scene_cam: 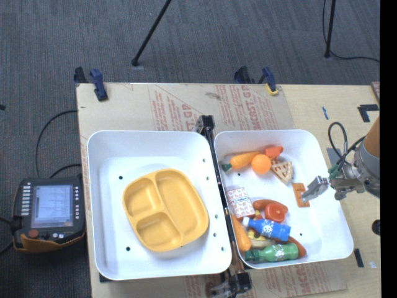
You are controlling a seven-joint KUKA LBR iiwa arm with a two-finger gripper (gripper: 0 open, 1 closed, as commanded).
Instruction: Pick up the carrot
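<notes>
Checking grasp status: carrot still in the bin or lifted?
In the bin. The carrot lies flat in the right bin; the gripper sits apart from it.

place: robotics lab | signs: plywood desk held by blue clamps | teach pendant on grey carpet | tripod legs | two white bins of toy food

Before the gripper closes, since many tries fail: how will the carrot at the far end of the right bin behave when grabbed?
The carrot looks like smooth, rigid toy plastic, so probably light and somewhat slippery. Its tapered, rounded body may roll or squirt out of a pinch. It appears to touch the orange ball, which could get nudged.
</notes>
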